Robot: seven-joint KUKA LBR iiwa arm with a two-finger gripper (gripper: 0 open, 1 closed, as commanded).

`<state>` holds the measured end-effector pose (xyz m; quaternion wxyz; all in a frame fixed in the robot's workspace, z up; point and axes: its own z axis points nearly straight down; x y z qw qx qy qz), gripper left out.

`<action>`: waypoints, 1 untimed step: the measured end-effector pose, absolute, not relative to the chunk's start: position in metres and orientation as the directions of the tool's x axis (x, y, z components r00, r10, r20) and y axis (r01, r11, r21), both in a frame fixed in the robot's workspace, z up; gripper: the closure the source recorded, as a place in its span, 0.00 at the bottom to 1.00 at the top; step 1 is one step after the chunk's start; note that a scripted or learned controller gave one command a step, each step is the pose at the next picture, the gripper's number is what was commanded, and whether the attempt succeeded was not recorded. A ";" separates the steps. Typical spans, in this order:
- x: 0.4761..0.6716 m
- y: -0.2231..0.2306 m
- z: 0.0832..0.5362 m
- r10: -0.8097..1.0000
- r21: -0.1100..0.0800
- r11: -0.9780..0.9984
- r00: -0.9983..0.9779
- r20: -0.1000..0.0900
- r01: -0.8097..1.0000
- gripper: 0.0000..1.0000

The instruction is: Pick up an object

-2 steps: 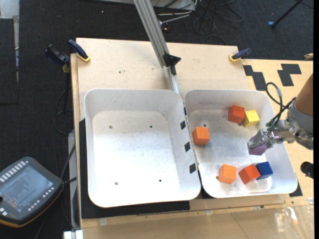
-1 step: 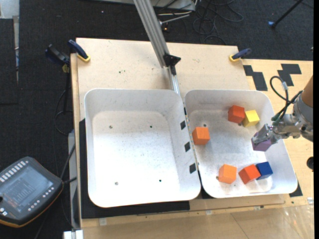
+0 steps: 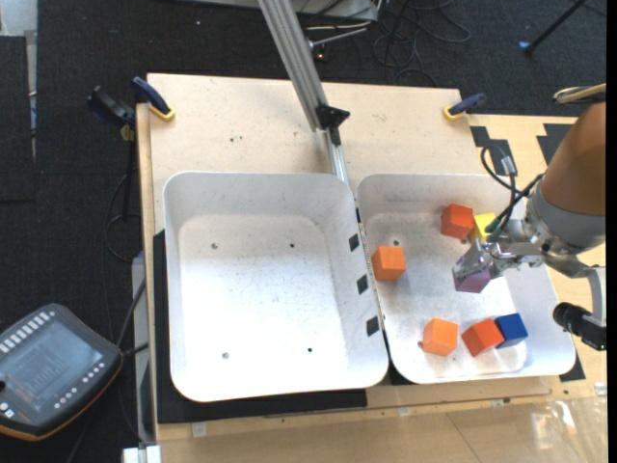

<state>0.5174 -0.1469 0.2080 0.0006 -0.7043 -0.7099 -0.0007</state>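
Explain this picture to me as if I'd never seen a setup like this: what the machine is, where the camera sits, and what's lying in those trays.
One fixed camera looks down at a slant on a bench carrying two shallow white trays, the left bin and the right bin. The grey and orange shape at the right is a robot arm; its gripper is lowered into the right bin over a purple block. I cannot tell whether it grips it. Also there: four orange blocks, a blue block and a yellow block.
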 end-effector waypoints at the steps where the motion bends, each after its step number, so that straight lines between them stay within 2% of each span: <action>1: 0.526 -0.092 0.202 1.000 -0.001 0.009 -0.009 0.003 1.000 1.00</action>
